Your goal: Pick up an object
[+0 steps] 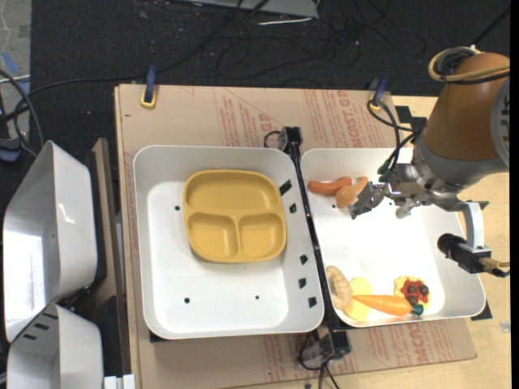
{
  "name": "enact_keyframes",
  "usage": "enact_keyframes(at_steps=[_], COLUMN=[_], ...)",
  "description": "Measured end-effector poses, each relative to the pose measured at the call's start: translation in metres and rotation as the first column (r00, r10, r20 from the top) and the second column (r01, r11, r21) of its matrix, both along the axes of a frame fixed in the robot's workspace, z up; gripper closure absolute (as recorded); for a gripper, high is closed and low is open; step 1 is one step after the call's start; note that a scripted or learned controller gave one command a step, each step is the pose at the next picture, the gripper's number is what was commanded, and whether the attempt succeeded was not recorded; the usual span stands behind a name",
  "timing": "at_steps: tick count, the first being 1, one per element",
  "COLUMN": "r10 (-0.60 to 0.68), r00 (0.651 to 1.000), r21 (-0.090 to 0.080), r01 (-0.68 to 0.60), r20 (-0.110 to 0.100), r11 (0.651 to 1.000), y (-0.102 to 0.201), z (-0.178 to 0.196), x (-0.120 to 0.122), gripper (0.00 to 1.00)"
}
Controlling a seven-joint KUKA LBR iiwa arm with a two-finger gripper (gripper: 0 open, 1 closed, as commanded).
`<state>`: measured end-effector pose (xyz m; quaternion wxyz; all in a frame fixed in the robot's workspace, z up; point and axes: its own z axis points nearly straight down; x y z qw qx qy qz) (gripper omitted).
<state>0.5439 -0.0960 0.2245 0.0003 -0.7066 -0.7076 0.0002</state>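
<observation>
The right bin (454,241) holds several toy foods. A red-orange sausage (328,186) and a small orange piece (347,194) lie at its far left corner. Along the near edge sit a tan bread roll (338,288), a carrot (383,304), a yellow slice (361,285) and a red-and-yellow piece (412,288). My gripper (383,205) hangs over the back of this bin, just right of the orange piece. It is open, with bare white bin floor between its fingers. The left finger (362,202) is close to the orange piece.
A yellow divided plate (235,215) rests in the left bin (154,250). A black divider (308,233) runs between the two bins. The grey and orange arm (466,128) covers the right bin's back right corner. White tubs (49,225) stand off the bench at left.
</observation>
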Motion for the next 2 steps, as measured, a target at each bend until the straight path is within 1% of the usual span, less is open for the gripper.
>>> enact_keyframes(at_steps=[1, 2], r10=[-0.004, -0.004], r00=[1.0, 1.0], r21=[0.0, 0.0], r01=[0.004, 0.004], r20=[-0.005, -0.005], r11=[1.0, 1.0], y=[-0.008, -0.016], z=[-0.052, -0.1], x=[-0.008, -0.006], gripper=[0.0, 0.0])
